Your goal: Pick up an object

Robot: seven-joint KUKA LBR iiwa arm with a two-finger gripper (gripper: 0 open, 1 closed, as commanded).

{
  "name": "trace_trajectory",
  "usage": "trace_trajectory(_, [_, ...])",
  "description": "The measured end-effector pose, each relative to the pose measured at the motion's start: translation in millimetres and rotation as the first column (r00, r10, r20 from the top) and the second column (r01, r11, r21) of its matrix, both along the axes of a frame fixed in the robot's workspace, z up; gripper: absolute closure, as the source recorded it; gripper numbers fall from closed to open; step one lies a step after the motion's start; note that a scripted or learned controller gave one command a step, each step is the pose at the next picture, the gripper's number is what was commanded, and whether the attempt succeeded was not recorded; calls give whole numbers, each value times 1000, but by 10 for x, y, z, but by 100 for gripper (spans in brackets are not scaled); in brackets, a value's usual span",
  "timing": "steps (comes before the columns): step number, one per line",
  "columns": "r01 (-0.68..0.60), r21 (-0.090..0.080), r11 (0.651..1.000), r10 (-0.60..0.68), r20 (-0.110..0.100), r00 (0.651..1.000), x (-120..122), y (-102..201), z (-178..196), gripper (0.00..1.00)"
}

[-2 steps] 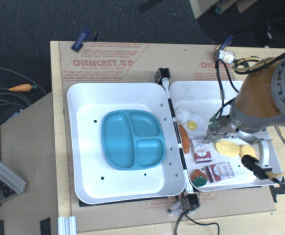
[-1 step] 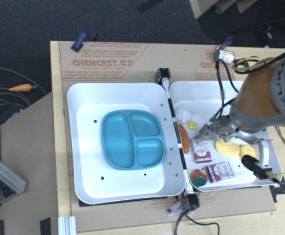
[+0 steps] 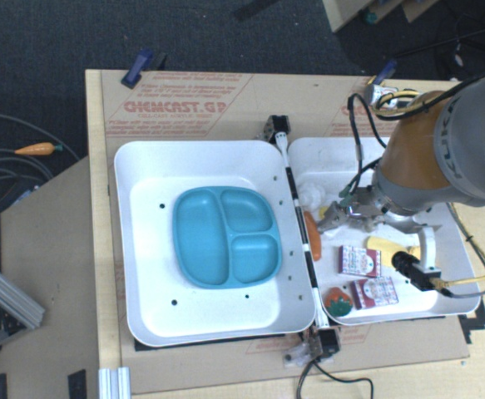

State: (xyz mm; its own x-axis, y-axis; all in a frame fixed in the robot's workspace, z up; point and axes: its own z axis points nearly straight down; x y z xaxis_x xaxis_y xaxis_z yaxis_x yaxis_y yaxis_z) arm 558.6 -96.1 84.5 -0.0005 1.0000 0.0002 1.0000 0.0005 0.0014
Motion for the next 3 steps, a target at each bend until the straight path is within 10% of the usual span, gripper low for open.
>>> trace_trajectory(1, [1,1,1000,-1,1,1000,5,3,102,100])
trace_trajectory(2, [1,1,1000,-1,1,1000,3,3,101,0])
trace_trajectory(3, [1,1,1000,-1,2,1000,7,7,200,100])
